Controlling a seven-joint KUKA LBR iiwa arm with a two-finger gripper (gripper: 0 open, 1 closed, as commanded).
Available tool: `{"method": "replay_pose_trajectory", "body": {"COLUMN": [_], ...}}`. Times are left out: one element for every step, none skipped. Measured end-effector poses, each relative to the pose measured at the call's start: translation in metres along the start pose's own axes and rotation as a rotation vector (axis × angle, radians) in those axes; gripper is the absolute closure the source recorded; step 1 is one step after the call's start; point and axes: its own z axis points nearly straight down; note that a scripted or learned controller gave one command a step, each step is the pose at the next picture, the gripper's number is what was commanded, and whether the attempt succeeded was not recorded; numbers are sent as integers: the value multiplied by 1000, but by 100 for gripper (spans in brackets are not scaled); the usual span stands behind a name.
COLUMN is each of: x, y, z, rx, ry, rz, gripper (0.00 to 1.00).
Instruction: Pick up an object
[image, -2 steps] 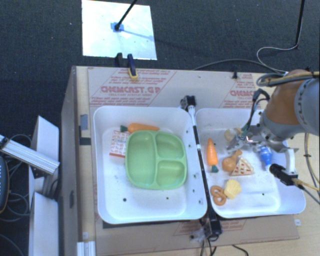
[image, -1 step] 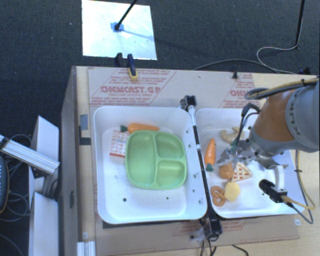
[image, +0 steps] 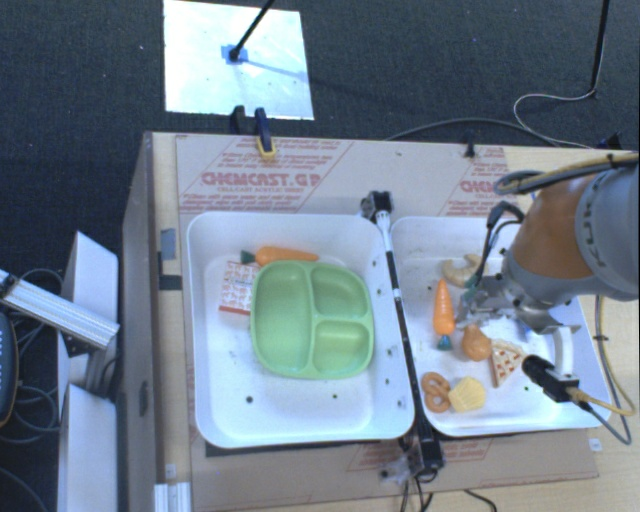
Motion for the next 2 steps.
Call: {"method": "replay_pose_trajectory", "body": {"x": [65,87], "y": [15,-12], "z": [-90,-133], "rx": [-1,0], "ry": [1,1], "rz": [-2,-3], "gripper": [100,100]}}
